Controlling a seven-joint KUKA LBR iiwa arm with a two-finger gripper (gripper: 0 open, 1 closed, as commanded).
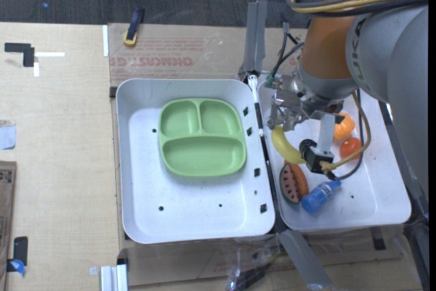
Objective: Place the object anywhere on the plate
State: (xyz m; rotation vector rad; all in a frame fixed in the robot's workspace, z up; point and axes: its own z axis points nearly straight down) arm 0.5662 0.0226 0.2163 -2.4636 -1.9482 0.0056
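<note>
The gripper [289, 112] hangs low over the right bin [381, 204], at its upper-left part, and whether it is wide, narrow or closed on anything cannot be told, since the wrist and cabling cover it. Just below it and perhaps touching lies the banana [285, 145], the likeliest object for the task, though nothing shows it to be held. Slightly further out, below and to the right of the gripper, sit a watermelon slice [293, 182], a blue bottle [319, 195], and two orange fruits [347, 136] near the bin's middle. Well to the gripper's left, past the wall between the bins, the green plate [202, 138] lies in the left bin [136, 201] with its three compartments bare. The risks, as I judge them: a grasp on the curved banana could slip or catch its end alone, so it drops short; and a low carry could knock it against the dividing wall.
</note>
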